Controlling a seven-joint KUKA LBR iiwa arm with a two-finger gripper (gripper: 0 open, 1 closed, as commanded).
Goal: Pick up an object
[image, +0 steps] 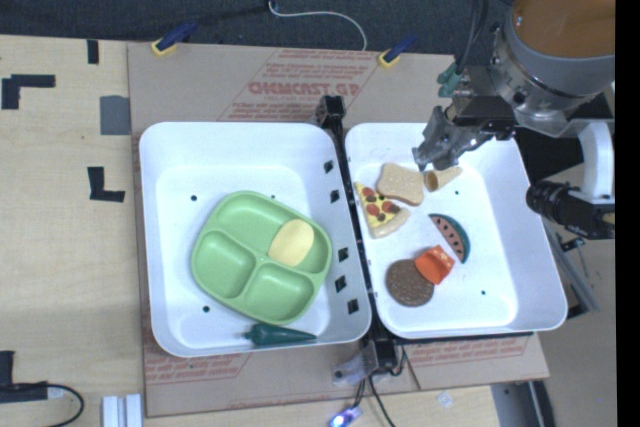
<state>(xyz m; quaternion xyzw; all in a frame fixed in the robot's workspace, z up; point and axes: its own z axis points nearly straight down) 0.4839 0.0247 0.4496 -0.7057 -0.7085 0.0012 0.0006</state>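
My gripper [434, 155] hangs over the back of the right bin [520, 245], reaching in from the upper right. Right below its tip lie a small tan piece [443, 178] and a slice of toast [400, 183]; I cannot tell whether it touches either. Also in this bin are a pizza slice [378, 210], a watermelon slice [452, 237], a small red-orange piece [434, 263] and a round brown patty [409, 283].
The left bin [170, 175] holds a green divided plate [245, 265] with a yellow oval item [293, 242] in one compartment. A dark green pepper-like item [280, 335] lies by that bin's front wall. Black clips line the divide between the bins.
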